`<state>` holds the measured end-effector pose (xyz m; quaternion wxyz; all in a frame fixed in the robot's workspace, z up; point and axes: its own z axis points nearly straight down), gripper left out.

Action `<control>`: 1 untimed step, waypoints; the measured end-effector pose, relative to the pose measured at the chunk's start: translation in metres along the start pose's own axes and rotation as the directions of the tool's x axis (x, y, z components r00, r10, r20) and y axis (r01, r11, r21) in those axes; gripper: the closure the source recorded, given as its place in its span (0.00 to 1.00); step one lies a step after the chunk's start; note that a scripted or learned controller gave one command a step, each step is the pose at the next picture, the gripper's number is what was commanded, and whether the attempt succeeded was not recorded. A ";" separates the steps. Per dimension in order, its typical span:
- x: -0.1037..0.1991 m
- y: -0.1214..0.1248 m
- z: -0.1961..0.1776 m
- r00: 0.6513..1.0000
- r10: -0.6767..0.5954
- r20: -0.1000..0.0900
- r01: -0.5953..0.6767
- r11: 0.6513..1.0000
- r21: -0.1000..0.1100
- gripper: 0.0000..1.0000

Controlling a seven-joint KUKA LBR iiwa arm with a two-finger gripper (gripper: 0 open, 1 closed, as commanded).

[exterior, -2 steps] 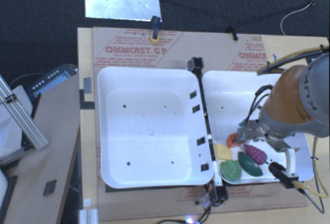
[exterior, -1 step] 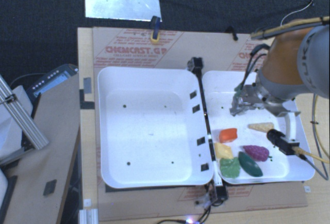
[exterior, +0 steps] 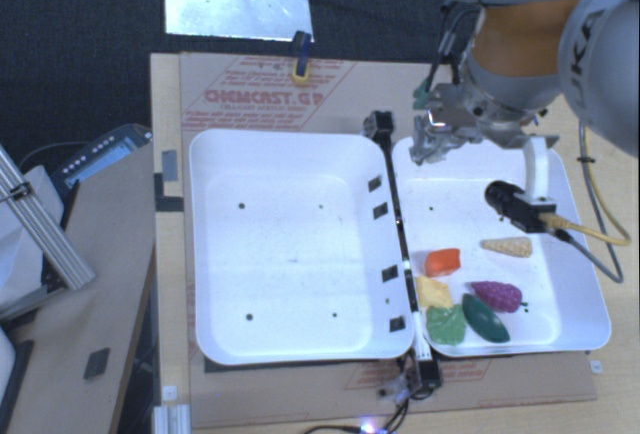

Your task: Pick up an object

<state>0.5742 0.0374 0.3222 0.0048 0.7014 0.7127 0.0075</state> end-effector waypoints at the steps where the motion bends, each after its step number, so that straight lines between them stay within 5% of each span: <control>1: 0.098 0.039 -0.098 1.000 0.001 -0.002 -0.001 1.000 0.001 1.00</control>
